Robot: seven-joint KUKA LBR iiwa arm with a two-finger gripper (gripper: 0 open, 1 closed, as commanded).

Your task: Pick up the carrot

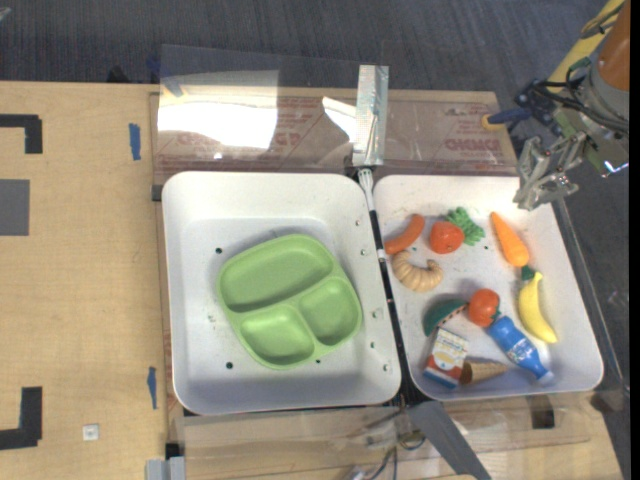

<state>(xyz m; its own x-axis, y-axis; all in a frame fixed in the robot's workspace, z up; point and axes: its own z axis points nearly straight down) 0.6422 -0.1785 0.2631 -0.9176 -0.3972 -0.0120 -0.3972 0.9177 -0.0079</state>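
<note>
a: hanging over the top right corner of the right bin [580,298], the gripper [540,186] sits at the end of the grey arm [600,88], which comes in from the right.

b: is anything between the fingers?

a: nothing that i can see. the fingers look metal and thin, pointing down toward the bin rim, but whether they are spread or closed i cannot tell.

b: and the carrot?

a: the carrot [510,240] lies in the same bin, just below and a little left of the gripper, apart from it. it is tilted, its orange body running down to the right.

b: what else is close?

a: below the carrot is a banana [535,310]. left of the gripper, further in, are a green leafy piece [465,224], a tomato [446,236] touching it, and an orange sausage [404,234]. under those lies a croissant [417,272].

b: and farther off?

a: well below the gripper are a blue bottle [520,346], a small carton [447,354] and a cone [482,372]. far to its left, the left bin [190,218] holds a green tray [288,298] with three compartments.
</note>
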